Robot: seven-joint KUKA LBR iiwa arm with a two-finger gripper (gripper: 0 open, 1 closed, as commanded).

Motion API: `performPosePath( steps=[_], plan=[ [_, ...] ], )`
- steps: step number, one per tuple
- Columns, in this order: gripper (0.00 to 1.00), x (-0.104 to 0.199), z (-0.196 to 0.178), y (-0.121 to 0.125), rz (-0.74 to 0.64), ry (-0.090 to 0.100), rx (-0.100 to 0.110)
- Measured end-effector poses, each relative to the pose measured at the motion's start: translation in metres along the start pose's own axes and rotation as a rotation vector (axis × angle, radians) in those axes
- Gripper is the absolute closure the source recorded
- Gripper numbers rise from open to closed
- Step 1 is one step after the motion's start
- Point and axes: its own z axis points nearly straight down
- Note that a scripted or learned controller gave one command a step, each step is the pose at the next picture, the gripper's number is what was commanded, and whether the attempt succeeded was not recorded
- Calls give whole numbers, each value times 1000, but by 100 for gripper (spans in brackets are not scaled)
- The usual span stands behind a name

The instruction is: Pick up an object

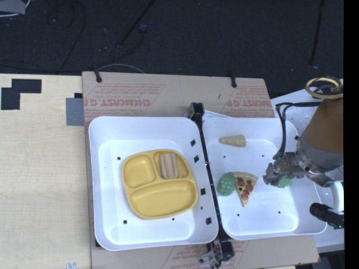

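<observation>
The grey two-finger gripper (279,176) sits at three o'clock in the right white bin (291,220), over a small green toy piece (284,181); whether the jaws grip it cannot be told. It is judged light, rigid and slick; grasp across its narrow middle.

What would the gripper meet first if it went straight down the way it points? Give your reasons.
The gripper points down into the right bin, with something green at its tips. It would probably meet that first, then the bin floor. Depth is hard to judge from above.
</observation>
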Motion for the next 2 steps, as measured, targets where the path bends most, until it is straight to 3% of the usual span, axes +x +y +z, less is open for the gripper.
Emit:
performPosePath(
  steps=[1, 2],
  plan=[
    [100, -1, -40, 1, 0, 1, 2],
    [100, 57, -33, 15, -5, 4, 6]
  ],
)
